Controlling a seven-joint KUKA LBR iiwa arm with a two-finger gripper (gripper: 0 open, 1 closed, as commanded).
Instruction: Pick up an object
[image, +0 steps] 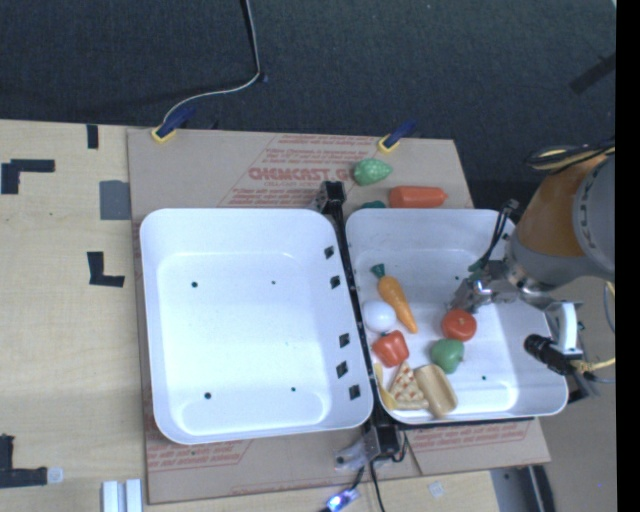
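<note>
Right-hand shallow white plastic bin (500, 232) taken as landmark; its twin, the left-hand white bin (240, 320), touches it along a seam set with black clips. Toy food crowds the right bin's left and near parts: a tapered orange carrot with green top (395, 298) by the seam, a smooth white egg-like ball (379, 317) just below it, a glossy red pepper (391, 348), a pale pizza wedge (402, 386), and a tan bread roll (436, 389) at the near wall. A round red tomato (459, 324) sits mid-bin, with a green lumpy vegetable (447, 354) just beneath. The gripper (472, 293) hangs just above and right of the tomato; cannot tell how it is set. Behind the bin, on brown cardboard (290, 175), lie a green leafy piece (371, 171) and an orange-red sausage shape (416, 197).
</note>
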